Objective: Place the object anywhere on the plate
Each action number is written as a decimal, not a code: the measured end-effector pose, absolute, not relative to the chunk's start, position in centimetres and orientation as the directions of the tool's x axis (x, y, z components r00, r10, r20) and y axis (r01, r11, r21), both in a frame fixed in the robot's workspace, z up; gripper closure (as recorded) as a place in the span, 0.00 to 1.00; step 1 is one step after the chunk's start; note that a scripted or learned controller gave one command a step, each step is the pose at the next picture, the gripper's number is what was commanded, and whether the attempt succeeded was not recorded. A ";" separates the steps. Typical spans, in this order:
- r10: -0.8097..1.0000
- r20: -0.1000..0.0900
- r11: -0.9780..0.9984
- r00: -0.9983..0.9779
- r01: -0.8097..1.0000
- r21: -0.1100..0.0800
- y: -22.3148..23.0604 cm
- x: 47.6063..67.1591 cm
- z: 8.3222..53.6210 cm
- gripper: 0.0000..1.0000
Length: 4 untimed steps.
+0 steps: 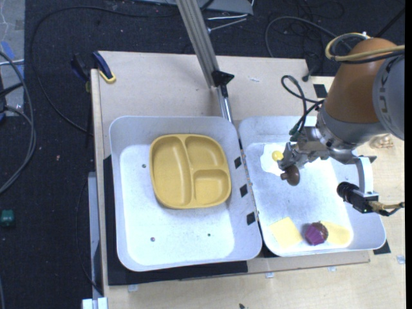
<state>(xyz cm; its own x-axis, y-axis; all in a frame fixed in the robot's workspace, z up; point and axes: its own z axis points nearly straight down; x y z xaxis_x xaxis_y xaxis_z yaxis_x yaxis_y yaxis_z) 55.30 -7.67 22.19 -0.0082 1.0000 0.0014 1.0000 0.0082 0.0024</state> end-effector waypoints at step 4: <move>1.000 0.000 0.003 -0.003 1.000 0.000 5.9 61.1 22.4 0.00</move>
